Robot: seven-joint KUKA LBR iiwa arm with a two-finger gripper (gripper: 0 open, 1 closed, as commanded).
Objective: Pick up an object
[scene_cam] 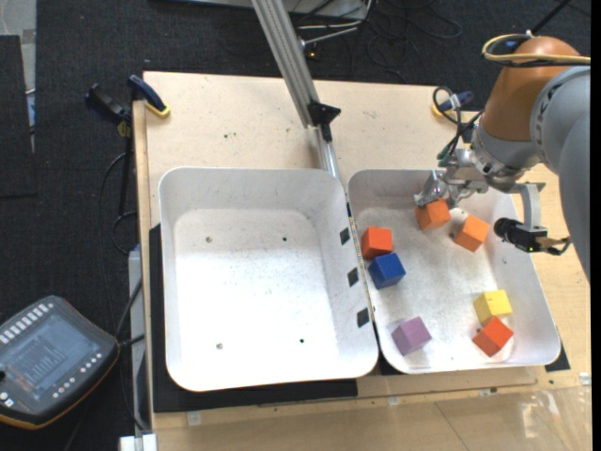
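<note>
My gripper (pixel 435 202) hangs over the far part of the right bin (pixel 526 280). An orange block (pixel 433 216) sits between its fingertips, and the fingers are shut on it. A second orange block (pixel 470 233) lies just to its right on the bin floor. Further left lie an orange-red block (pixel 377 241) and a blue block (pixel 386 270), touching each other. Near the front of the bin are a purple block (pixel 410 334), a yellow block (pixel 493 303) and a red-orange block (pixel 493 336).
The left bin (pixel 178 252) stands beside the right one, with a shared wall between them. A slanted metal pole (pixel 286 50) rises behind the bins. A teach pendant (pixel 47 360) lies at the front left, off the bench.
</note>
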